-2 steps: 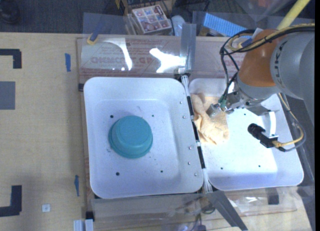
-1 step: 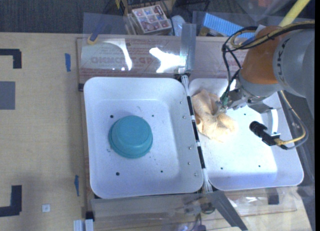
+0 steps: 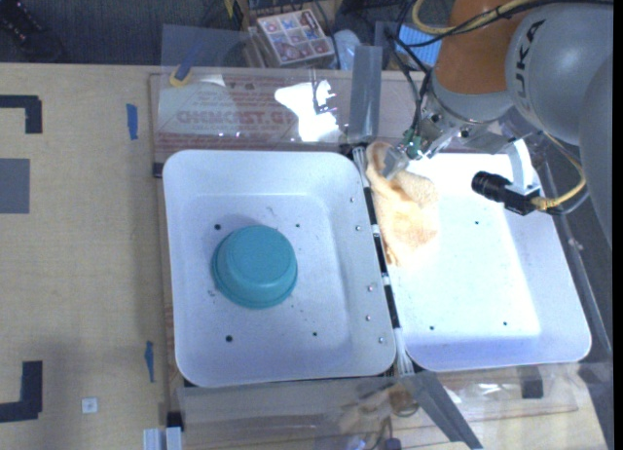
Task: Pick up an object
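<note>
A crumpled yellow-orange cloth (image 3: 407, 212) lies at the near-left corner of the right bin (image 3: 506, 292), its left edge over the rim between the two bins. My gripper (image 3: 397, 159) is down at the cloth's bunched upper end and touches it there. The wrist and its orange band (image 3: 482, 10) hang above the gripper and hide part of the tip. A teal bowl (image 3: 255, 265) sits upside down in the middle of the left bin (image 3: 195, 205), well apart from the gripper.
A black cylindrical part with a cable (image 3: 501, 190) juts from the arm over the right bin's back edge. A shiny plastic sheet (image 3: 253, 112) and a metal bracket (image 3: 365, 102) lie behind the bins. Boxes and clutter stand beyond the bench.
</note>
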`<state>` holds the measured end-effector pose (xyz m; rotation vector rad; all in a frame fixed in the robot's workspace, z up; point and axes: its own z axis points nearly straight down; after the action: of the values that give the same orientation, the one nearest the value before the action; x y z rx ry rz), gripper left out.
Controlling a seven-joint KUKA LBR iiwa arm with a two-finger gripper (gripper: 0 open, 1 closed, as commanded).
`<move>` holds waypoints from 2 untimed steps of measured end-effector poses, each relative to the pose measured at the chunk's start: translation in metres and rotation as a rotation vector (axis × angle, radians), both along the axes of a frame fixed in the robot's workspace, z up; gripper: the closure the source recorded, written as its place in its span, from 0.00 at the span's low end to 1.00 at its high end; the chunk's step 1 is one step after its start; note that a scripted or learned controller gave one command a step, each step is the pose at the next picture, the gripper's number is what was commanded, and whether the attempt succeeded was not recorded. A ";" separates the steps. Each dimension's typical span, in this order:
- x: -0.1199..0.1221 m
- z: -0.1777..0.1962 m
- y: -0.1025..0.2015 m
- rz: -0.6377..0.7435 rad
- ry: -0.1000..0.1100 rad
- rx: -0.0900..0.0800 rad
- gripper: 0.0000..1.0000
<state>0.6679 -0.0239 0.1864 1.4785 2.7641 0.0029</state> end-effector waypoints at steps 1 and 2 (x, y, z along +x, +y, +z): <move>0.000 0.068 -0.061 -0.104 0.001 0.000 1.00; -0.001 0.002 -0.061 -0.107 0.005 0.001 1.00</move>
<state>0.6673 -0.0847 0.1886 1.6264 2.6858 -0.0003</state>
